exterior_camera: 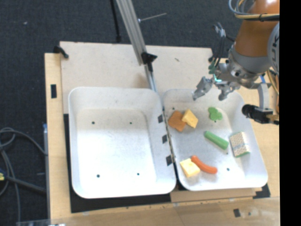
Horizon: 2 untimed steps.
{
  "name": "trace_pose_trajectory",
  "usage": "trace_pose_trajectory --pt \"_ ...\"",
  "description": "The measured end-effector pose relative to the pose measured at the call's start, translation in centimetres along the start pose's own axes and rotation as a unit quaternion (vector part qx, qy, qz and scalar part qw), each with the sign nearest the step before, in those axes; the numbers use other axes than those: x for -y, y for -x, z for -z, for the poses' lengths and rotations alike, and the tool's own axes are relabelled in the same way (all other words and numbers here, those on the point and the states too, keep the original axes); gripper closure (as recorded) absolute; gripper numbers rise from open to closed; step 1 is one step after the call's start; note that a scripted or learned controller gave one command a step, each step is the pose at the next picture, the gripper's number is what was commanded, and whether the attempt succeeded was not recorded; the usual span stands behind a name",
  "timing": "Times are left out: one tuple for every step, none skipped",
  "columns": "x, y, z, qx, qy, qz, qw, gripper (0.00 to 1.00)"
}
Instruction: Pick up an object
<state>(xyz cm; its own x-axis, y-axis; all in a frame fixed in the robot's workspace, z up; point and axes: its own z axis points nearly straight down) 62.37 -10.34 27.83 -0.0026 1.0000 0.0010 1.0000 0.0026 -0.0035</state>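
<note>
My gripper (211,92) hangs open over the far edge of the right bin (251,173), with nothing between its fingers. Below it in that bin lie a brown cookie-like piece (176,121) touching a yellow block (190,118), and a small green lump (215,113). Further forward are a green stick (216,140), a speckled pale block (239,144), a second yellow block (189,167) and an orange carrot-like piece (205,165). The gripper is above and apart from all of them.
The left bin (84,102) sits beside the right one on the wooden bench (103,60). A slanted metal pole (134,29) rises from between the bins at the back. Cables (14,140) lie on the dark floor at the left.
</note>
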Motion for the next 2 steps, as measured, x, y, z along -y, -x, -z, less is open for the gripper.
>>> trace_pose_trajectory --pt "-0.1 0.0 0.3 0.0 0.002 0.0 1.0 0.0" --pt "-0.3 -0.4 -4.2 0.002 0.0 -0.001 1.0 0.0"
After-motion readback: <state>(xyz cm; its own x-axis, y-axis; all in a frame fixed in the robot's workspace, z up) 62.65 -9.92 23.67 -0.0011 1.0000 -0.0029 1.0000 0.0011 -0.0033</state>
